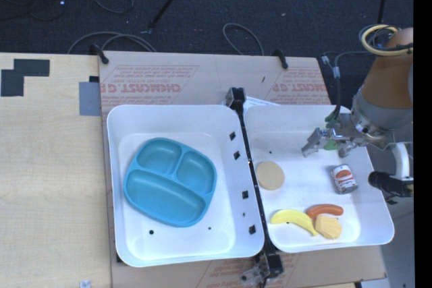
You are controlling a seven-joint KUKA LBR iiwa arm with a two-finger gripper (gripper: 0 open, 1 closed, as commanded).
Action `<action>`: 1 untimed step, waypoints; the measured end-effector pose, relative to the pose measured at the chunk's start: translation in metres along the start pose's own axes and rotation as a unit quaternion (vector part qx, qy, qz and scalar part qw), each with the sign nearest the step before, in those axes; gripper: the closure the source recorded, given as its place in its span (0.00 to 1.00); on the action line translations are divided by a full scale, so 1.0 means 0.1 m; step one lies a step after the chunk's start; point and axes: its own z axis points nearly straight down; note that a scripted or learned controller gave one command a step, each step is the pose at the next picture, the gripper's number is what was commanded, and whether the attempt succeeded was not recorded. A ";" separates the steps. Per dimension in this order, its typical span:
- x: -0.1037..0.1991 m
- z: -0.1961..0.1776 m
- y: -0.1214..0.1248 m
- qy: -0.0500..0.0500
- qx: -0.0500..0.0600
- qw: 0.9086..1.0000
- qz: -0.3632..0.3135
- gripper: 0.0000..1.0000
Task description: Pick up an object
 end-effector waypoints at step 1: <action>0.00 -0.05 0.02 -0.001 -0.005 1.000 -0.001 0.00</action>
